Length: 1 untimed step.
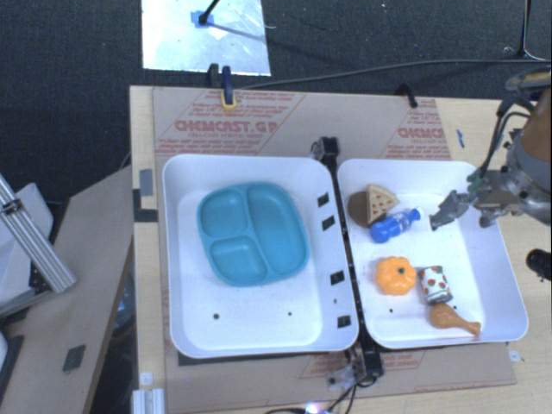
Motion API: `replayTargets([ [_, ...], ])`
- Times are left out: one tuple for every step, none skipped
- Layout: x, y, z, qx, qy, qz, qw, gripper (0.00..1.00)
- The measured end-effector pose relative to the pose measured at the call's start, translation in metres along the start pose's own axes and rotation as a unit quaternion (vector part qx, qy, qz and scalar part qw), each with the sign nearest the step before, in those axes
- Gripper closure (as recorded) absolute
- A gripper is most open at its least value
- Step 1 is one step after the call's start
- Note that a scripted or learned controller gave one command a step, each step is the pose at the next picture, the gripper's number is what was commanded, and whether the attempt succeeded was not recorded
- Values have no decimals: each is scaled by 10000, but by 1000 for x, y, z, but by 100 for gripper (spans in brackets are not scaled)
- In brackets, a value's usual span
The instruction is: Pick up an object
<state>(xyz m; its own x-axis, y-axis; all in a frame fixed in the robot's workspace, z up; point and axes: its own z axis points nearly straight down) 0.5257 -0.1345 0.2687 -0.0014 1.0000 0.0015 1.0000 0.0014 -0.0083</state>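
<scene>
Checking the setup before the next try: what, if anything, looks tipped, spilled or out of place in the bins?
Only the small can in the right bin stands out: it lies on its side between the toy pumpkin and drumstick. Nothing looks spilled.

This is a robotics lab, a test cell rather than anywhere lived in. A pale wooden tabletop (483, 119) stands on dark grey carpet (69, 59), topped with a brown printed protective sheet (259, 119) held by a blue and yellow clamp (227, 84). Two shallow white plastic bins (259, 335) sit side by side on it, fastened along their join with black brackets (336, 276). Black cables (362, 69) trail across the floor, a silver aluminium framing rail (34, 244) leans at the left, and a shiny square plate (207, 24) lies beyond the bench.
</scene>
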Motion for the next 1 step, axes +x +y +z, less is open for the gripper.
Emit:
replayTargets([
  [0, 2, -5, -52, -9, -12, 10000, 0],
])
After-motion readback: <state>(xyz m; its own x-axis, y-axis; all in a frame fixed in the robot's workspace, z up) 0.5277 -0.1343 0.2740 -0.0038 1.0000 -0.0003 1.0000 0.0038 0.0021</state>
